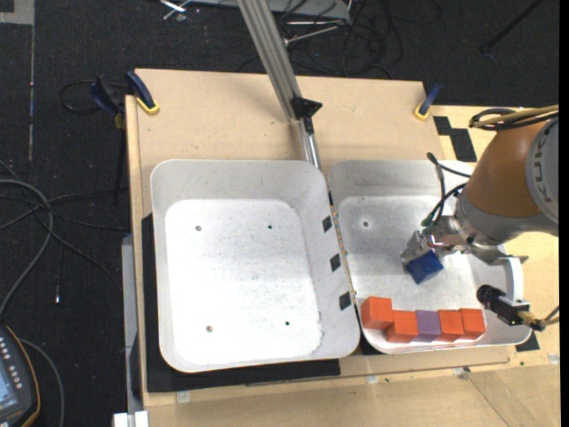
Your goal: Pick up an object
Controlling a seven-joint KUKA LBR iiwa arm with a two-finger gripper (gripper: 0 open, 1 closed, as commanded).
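Robot gripper [421, 254] over the right bin [382, 189], seemingly pinching a blue block [425, 267]; orange and purple blocks [427, 324] line the bin's near edge.

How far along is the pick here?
Done: the arm has reached into the right bin, with its end effector at the blue block. In hand: a grasp there, though whether the block is gripped is unclear. Left: lifting it clear. The orange and purple blocks sit untouched along the near wall.
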